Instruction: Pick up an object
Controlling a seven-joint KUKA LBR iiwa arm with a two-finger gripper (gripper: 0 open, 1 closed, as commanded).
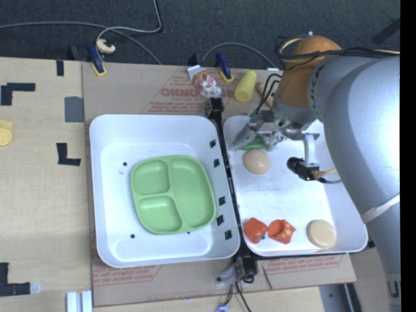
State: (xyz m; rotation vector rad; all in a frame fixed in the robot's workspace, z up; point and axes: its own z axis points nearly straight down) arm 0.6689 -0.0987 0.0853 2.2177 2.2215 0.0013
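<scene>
Nearest items, right white bin [338,203], near edge: two glossy red lumpy pieces [268,229] side by side, touching or almost so; one pale tan rounded disc [321,233] just right of them. Farther in, same bin: one smooth beige ball [256,161], matte, close under the gripper [259,135]. Grey arm with orange band [305,64] reaches in from the right, wrist over the bin's far left corner. Gripper jaw position: cannot tell; a green patch sits among the metal parts, identity unclear.

Left white bin [107,168]: one light green plastic tray [173,194], rounded rectangle, three compartments, lying flat at centre.

Beyond the bins, on brown cardboard: one yellow cylinder [245,86], one small red-and-white crumpled wrapper-like item [205,81].

Two shallow bins, plastic, set side by side, touching.
</scene>
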